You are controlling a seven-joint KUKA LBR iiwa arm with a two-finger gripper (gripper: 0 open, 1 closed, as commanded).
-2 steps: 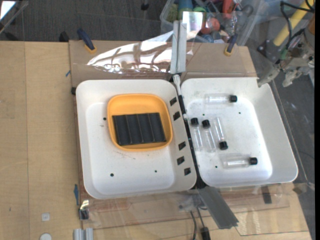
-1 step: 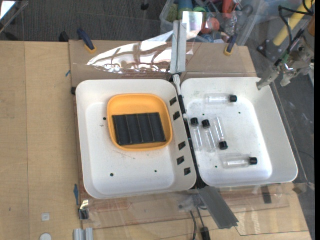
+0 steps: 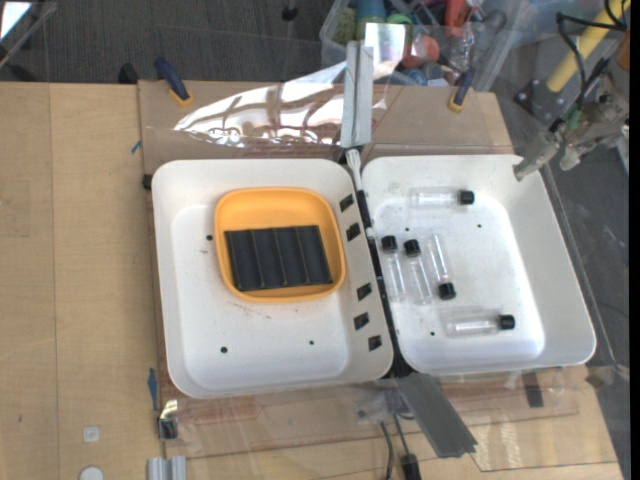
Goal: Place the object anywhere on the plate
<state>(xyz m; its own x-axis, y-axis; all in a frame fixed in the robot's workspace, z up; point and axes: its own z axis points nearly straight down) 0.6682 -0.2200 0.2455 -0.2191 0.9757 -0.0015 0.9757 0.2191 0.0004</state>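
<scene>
The tool (image 3: pixel 522 168), grip state unreadable, sits at two o'clock; smooth clear capped vials (image 3: pixel 437 198) could roll away before reaching the orange plate (image 3: pixel 232 211).

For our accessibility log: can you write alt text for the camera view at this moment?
Two shallow white bins sit side by side on a bench: the left bin holds an orange plate carrying a black ridged block, and the right bin holds several clear vials with black caps, scattered and lying flat. A clear box of colourful items sits behind the bins.

Two white bins (image 3: pixel 190 368); one orange plate (image 3: pixel 278 206); one black ridged block (image 3: pixel 277 257); five clear vials (image 3: pixel 438 268)
</scene>
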